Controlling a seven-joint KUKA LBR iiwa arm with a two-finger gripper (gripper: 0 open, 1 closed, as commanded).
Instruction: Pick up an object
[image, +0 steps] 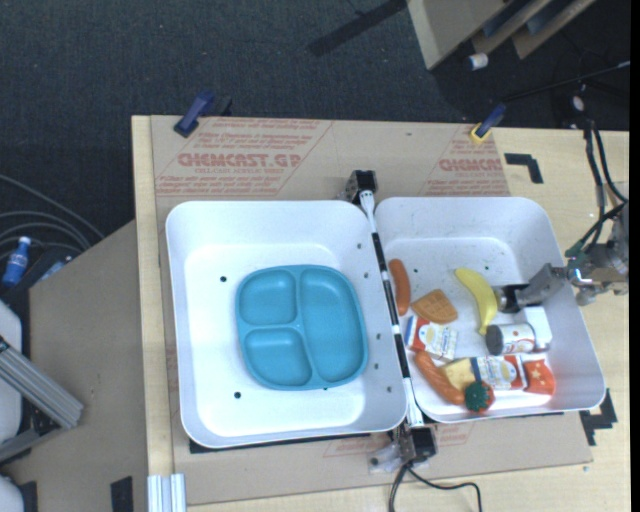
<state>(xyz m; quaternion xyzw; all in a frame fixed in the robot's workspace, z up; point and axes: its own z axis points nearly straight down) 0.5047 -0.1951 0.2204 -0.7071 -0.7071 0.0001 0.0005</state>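
While the tool (512, 296) hangs low over the right bin (520, 215), finger state unreadable, a banana (479, 296) lies just left of it; a blue plate (300, 326) sits in the left bin (190, 300)

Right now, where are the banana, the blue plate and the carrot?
banana (479, 295): camera view, right bin, middle of its yellow curve.
blue plate (300, 327): camera view, left bin, on the ridge between its compartments.
carrot (440, 378): camera view, right bin, along its orange body.
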